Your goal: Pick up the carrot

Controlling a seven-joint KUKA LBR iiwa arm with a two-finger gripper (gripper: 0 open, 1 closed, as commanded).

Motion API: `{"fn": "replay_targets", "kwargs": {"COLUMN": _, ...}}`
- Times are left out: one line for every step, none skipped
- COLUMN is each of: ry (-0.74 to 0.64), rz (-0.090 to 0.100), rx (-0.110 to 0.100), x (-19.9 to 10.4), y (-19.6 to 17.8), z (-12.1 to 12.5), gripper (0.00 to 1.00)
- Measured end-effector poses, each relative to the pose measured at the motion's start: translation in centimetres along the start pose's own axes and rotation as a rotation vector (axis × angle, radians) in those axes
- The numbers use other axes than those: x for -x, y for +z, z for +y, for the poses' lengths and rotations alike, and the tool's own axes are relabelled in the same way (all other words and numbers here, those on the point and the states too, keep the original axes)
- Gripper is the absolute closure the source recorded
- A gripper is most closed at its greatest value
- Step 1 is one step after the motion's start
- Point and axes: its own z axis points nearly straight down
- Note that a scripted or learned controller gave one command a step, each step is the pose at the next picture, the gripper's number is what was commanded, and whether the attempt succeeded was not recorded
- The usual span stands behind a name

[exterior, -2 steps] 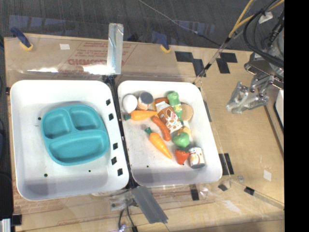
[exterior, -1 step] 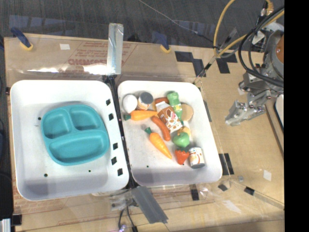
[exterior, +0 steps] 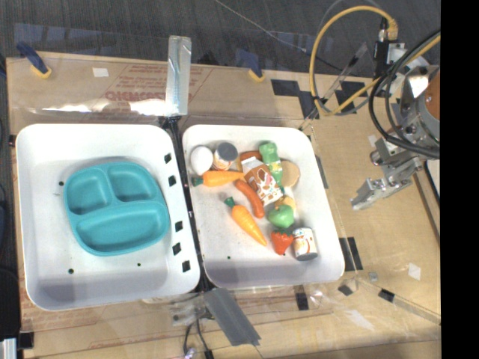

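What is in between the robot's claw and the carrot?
From above, between the gripper and the carrot lie a green pepper, the bin's right wall and bare bench.

A robotics laboratory is indicated: two white bins (exterior: 30, 200) are fixed on a taped cardboard-covered bench (exterior: 382, 260), with exposed cables (exterior: 337, 43) routed to a robot arm (exterior: 419, 103).

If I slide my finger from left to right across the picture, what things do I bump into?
Teal plate in the left bin → white egg → carrot → small can → gripper, outside the bins.
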Motion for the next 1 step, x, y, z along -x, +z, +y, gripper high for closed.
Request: {"fn": "replay_targets", "kwargs": {"ry": -0.003, "rz": 0.0, "rx": -0.001, "x": 0.08, "y": -1.04, "z": -0.13, "gripper": 1.0}}
